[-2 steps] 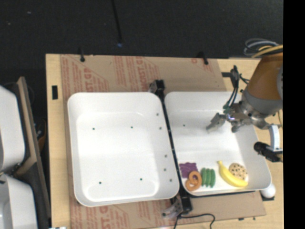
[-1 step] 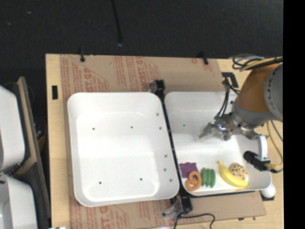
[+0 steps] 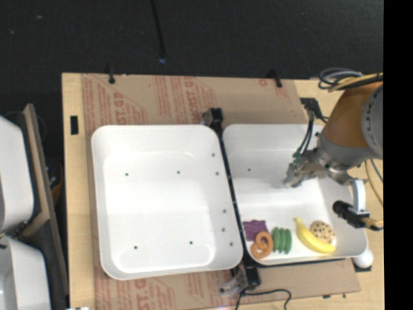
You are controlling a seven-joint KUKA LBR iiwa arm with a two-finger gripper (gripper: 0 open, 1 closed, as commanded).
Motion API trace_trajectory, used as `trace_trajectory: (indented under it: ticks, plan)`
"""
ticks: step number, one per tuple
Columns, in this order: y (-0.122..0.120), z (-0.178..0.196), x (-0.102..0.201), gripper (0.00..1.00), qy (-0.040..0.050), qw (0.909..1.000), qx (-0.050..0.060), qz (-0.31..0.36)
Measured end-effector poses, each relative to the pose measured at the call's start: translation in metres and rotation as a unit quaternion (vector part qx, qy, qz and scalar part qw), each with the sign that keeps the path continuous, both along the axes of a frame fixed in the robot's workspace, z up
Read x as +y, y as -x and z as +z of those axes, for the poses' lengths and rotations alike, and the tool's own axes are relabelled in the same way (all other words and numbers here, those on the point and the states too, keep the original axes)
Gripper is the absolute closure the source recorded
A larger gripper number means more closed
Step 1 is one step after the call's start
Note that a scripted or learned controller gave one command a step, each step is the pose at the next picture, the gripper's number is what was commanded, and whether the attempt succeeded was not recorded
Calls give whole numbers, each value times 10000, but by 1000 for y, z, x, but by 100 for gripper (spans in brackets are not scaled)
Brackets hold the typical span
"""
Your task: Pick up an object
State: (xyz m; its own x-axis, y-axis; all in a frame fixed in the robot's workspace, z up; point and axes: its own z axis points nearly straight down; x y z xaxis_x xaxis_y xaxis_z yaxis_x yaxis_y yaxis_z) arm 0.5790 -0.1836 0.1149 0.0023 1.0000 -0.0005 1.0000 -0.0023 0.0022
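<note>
Two bins are set on a bench (image 3: 161, 95). Gripper (image 3: 295, 176) is seen above right bin (image 3: 258, 147), well behind banana (image 3: 312, 237); finger state cannot be told.

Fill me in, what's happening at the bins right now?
The KUKA arm reaches in from the right, its pincer low over the middle of the right bin. Nothing shows between its fingers. The toys sit in a row along that bin's near edge: a purple piece, an orange ring, a green piece, a banana and a cookie. The left bin sits alongside.
</note>
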Motion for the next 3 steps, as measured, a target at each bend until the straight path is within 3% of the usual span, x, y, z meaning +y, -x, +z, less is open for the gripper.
trace_trajectory:
  ticks: [3]
  plan:
    - [4, 147, -9, 100, 4, 10000, -14, 10]
